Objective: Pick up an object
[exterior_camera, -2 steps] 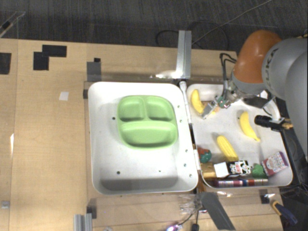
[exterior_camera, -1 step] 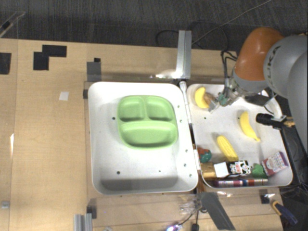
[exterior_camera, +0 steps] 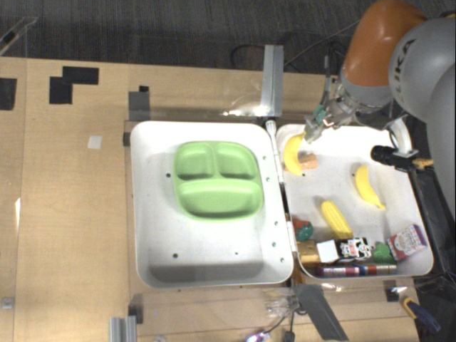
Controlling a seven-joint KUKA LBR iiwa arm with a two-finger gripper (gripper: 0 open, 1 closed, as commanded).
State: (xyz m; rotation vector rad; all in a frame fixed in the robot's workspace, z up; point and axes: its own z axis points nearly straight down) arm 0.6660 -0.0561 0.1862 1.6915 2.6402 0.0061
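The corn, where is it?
The corn cob lies in the right bin, near its middle, between the banana on its right and the boxes along the bin's near edge.

Two white bins are counted on the tabletop: the left bin and the right bin. One green divided plate is counted, lying in the left bin, with three compartments. To the right of that plate, in the right bin, two bananas are counted, one just beside the plate's bin and one farther right. One corn cob and one small carton are counted below them. The small items along the bin's near wall cannot be counted surely.
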